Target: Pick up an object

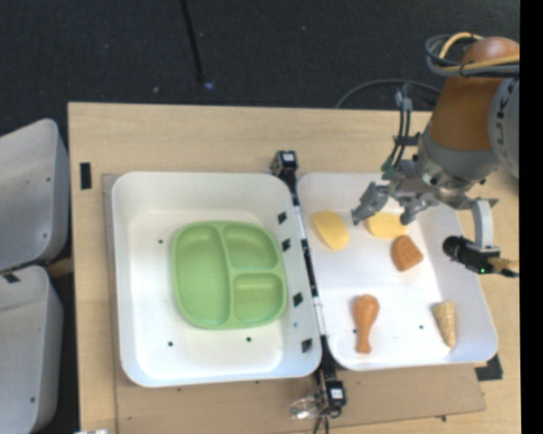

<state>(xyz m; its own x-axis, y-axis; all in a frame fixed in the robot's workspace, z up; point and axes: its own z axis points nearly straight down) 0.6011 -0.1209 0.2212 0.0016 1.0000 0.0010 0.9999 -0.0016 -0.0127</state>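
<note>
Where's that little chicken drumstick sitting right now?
The drumstick lies in the right bin, near its front edge, below the orange nugget and left of the cone.

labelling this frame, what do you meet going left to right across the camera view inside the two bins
green divided plate → yellow piece → drumstick → orange-brown piece → cone. A second yellow piece under the tool is left out.
</note>
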